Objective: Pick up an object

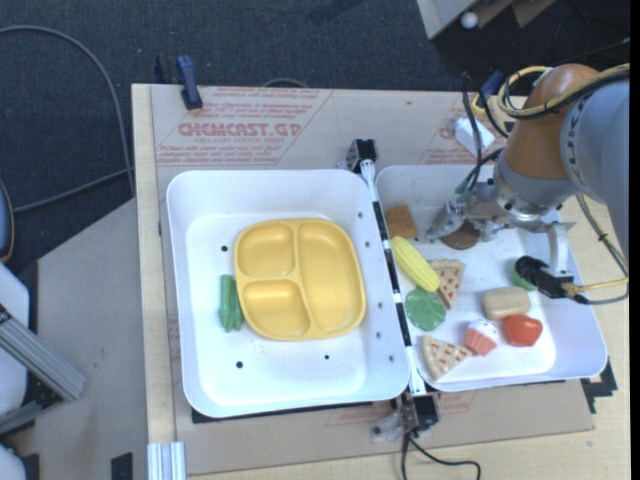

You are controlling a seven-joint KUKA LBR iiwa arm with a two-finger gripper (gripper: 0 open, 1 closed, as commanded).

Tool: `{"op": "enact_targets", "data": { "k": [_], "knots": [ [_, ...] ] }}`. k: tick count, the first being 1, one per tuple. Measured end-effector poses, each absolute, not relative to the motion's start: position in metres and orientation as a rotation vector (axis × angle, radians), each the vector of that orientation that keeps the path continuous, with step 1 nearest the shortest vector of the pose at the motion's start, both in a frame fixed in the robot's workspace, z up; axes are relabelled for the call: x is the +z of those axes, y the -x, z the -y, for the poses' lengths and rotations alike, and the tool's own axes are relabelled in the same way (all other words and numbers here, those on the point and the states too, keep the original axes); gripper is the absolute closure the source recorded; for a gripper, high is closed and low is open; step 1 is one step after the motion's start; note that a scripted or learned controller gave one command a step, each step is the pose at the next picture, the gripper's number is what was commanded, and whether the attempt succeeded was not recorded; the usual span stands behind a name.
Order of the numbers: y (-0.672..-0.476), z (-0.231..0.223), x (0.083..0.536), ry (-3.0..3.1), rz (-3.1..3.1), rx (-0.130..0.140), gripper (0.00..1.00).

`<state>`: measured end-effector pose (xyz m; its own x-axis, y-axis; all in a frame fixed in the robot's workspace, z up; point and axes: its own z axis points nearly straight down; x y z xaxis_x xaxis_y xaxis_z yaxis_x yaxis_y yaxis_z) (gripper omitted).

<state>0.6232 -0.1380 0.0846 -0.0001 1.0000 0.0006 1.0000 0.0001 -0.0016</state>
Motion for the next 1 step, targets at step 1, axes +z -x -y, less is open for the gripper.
{"op": "enact_targets", "data": {
  "k": [1],
  "knots": [
    [-0.6464, 0.1895, 0.0852, 2.224, 2.223, 0.000, 0.00]
  ]
}}
